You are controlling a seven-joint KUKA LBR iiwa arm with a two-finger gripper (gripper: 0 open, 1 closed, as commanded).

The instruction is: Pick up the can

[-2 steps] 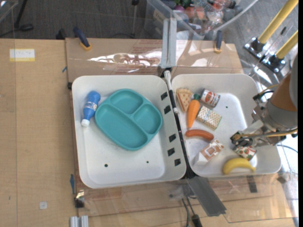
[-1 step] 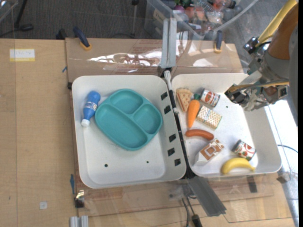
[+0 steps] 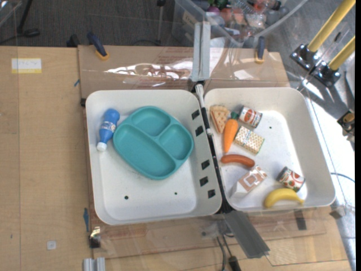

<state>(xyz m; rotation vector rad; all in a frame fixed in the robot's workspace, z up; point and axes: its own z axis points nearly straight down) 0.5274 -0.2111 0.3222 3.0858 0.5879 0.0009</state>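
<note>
2 cans lay in the right bin [image 3: 316, 129]: 1 can [image 3: 249, 117] near the carrot [image 3: 230, 133], another can [image 3: 290, 179] just above the banana [image 3: 283, 197]. Both had red-and-white labels, their writing too small to read.

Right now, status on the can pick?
Two cans in right bin: one at the back beside the carrot, one at the front just above the banana. Both lying untouched.

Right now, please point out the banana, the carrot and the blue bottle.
banana [image 3: 283, 197], camera view, middle of its yellow curve.
carrot [image 3: 230, 134], camera view, middle of its orange body.
blue bottle [image 3: 107, 127], camera view, middle of its body.
</note>
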